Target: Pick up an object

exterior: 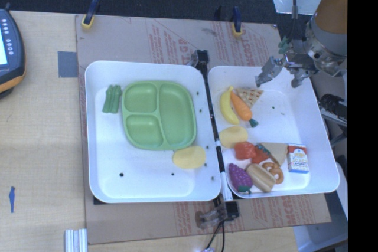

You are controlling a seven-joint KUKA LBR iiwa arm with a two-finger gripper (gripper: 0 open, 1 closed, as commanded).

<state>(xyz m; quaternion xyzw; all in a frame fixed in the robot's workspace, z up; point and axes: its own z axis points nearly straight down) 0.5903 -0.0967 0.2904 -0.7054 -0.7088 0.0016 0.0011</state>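
A wooden bench (pixel 41 144) is covered in the middle by a brown cardboard sheet (pixel 159 41), held at its far edge by 2 clamps, 1 yellow (pixel 90 13) and 1 blue (pixel 236 22). 2 white bins are set side by side on the sheet, touching: the left bin (pixel 100 144) and the right bin (pixel 313 127). A grey tape patch (pixel 67 64) is stuck to the bench left of the sheet. A handheld pendant (pixel 9 50) rests at the left edge.
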